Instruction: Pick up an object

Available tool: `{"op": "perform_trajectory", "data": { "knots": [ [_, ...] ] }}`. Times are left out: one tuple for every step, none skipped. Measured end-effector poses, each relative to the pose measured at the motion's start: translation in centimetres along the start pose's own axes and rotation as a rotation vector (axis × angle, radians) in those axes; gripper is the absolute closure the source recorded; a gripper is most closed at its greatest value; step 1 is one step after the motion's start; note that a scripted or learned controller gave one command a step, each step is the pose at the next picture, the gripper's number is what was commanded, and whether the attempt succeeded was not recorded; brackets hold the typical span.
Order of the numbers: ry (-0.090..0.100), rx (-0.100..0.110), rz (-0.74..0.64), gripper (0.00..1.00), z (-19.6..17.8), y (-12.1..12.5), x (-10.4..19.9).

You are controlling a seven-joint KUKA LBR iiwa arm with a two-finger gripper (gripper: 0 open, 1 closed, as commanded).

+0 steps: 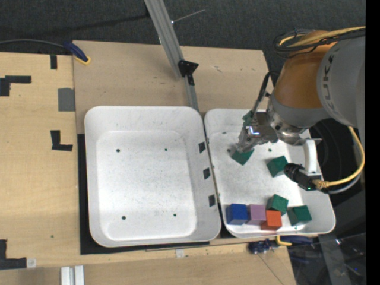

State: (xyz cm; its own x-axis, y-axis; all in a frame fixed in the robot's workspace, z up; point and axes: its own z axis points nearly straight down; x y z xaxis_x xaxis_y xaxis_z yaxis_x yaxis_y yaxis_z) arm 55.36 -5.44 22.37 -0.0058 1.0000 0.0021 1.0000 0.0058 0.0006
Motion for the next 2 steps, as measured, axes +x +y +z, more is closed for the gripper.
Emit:
{"op": "perform_trajectory", "data": {
  "knots": [
    [0.000, 0.001, -0.001, 1.00, -1.2, -0.2, 5.3],
    [0.000, 0.002, -0.001, 1.00, -1.4, 0.7, 10.5]
  ]
}}
